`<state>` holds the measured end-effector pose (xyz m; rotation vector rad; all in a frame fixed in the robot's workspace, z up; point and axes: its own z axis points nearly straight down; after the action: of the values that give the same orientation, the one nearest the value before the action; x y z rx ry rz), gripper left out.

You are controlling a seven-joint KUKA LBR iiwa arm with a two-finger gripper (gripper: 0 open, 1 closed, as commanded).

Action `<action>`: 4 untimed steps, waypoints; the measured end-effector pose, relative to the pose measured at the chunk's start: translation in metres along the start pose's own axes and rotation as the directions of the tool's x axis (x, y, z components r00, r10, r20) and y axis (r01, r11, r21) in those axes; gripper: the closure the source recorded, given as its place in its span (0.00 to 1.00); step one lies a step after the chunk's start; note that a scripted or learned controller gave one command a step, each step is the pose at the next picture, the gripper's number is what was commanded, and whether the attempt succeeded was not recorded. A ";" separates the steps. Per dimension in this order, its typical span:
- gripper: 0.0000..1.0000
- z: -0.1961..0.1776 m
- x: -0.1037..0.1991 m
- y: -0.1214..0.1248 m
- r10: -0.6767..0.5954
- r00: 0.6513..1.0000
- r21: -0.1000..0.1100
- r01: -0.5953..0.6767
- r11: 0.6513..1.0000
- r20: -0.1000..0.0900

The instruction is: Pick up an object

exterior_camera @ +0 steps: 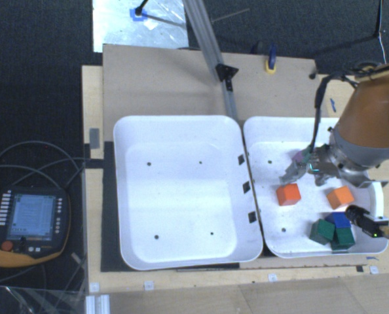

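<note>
2 fingers of the gripper (306, 170) look spread, nothing between them, hanging over the right bin (266, 241) just above an orange cube (288, 194). A second orange block (340, 197) lies near the wrist; a blue block (342, 220) and green blocks (325, 231) crowd the bin's near corner. Likely risk: descending off-centre, a fingertip lands on the cube, shoves it aside, and the fingers come together on air.

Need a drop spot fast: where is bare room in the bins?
The left bin is bare wall to wall. The right bin is free only along its left side; the orange cubes, green blocks and gripper crowd the rest.
</note>
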<state>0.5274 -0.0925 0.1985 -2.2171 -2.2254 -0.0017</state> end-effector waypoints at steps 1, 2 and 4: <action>0.00 0.000 0.000 0.000 0.001 1.000 -0.001 -0.001 1.000 0.000; 0.00 0.062 -0.003 0.003 0.002 1.000 0.006 -0.002 1.000 0.000; 1.00 0.098 -0.003 0.004 -0.001 1.000 -0.001 0.001 1.000 0.000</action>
<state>0.5315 -0.0953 0.1007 -2.2171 -2.2266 -0.0029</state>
